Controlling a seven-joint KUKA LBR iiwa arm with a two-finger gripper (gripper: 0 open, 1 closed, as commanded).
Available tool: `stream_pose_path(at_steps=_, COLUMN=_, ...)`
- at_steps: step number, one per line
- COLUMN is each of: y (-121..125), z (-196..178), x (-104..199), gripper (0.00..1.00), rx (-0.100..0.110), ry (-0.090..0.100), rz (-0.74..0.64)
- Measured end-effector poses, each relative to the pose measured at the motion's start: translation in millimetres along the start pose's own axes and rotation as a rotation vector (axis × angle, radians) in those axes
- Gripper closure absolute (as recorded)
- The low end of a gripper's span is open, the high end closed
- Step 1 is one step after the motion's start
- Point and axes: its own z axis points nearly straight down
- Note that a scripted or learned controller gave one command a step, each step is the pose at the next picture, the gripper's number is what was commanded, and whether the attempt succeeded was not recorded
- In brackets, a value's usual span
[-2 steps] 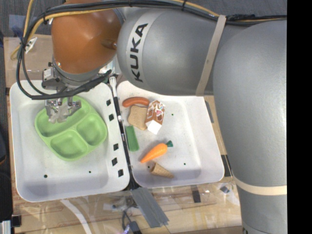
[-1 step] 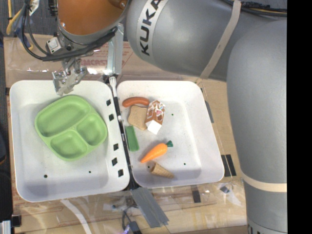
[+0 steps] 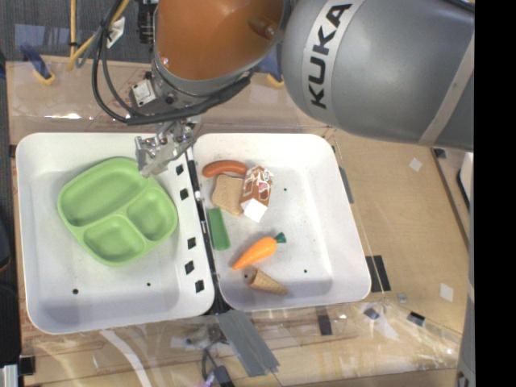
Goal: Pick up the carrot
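Observation:
The orange carrot (image 3: 256, 251) with a green top lies in the right bin (image 3: 322, 216), near its front middle, tilted with the green end up-right. My gripper (image 3: 165, 149) hangs well away from it, over the far end of the wall between the two bins, just above the green plate's far right corner. Its metal fingers (image 3: 148, 156) stand open, and I see nothing between them. The big grey and orange arm covers the top of the view.
Around the carrot lie a green stick (image 3: 218, 228), an ice-cream cone (image 3: 266, 281), a bread slice (image 3: 227, 193), a small carton (image 3: 257, 192) and a sausage (image 3: 224, 168). A green divided plate (image 3: 117, 210) sits in the left bin (image 3: 40, 256).

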Motion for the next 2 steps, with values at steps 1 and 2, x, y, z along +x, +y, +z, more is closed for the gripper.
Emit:
stream_pose_path(at_steps=1, y=63.5, z=42.4, x=46.2, gripper=1.0, rx=-0.008, ry=-0.001, rz=-0.008)
stream_pose_path(at_steps=2, y=87.1, z=5.4, x=138.0, gripper=1.0, rx=-0.002, ry=0.001, rz=-0.037)
